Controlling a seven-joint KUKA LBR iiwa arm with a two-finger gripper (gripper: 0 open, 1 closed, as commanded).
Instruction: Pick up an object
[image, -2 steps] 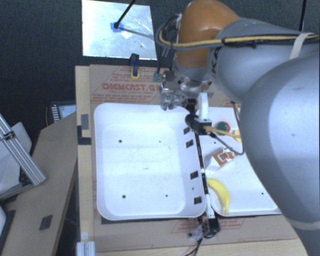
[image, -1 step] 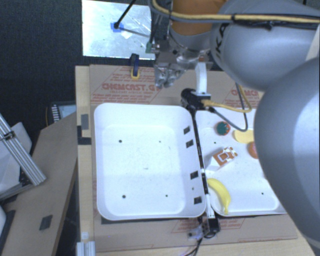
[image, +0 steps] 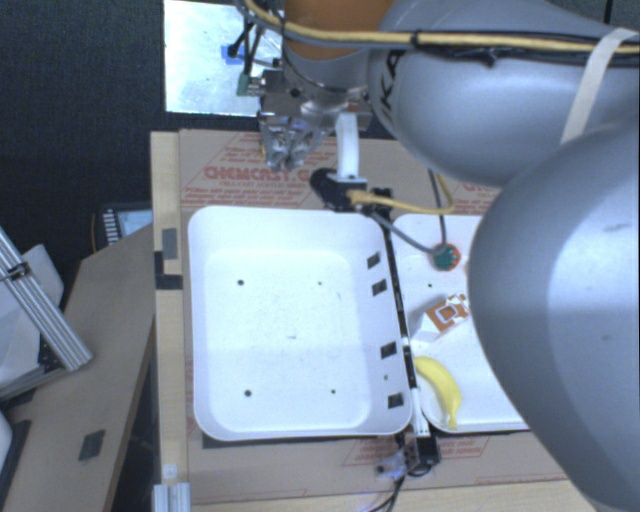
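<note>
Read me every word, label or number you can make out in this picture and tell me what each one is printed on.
"CHEMCRAY..." in red, partly blurred, on the brown cardboard sheet under the shallow white plastic bins.
Fainter red print along that sheet's near edge: too blurred to read.
Small orange and white card in the right bin: markings too small to read.

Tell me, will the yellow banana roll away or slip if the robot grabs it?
The banana is curved and lies flat in the right bin, so it probably won't roll far; a push might spin it. Its skin looks smooth, so it could slip from a pinch. It looks like a toy, so it is likely light and stiff.
</note>
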